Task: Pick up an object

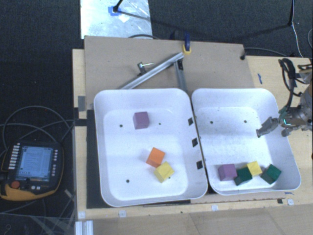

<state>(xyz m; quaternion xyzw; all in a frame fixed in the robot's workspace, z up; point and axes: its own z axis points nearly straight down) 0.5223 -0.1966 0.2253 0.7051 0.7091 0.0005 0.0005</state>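
Camera view showed my gripper [268, 127] over the right bin [234, 102], above four blocks [248, 172]. I could not tell its state.

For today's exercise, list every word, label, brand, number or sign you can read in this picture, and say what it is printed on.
No text is readable anywhere.
Teach pendant: its screen shows content, too small and blurred to read.
Blocks in the left bin and right bin: plain faces, no markings visible.
Blue tape on the foil sheet: no lettering visible.
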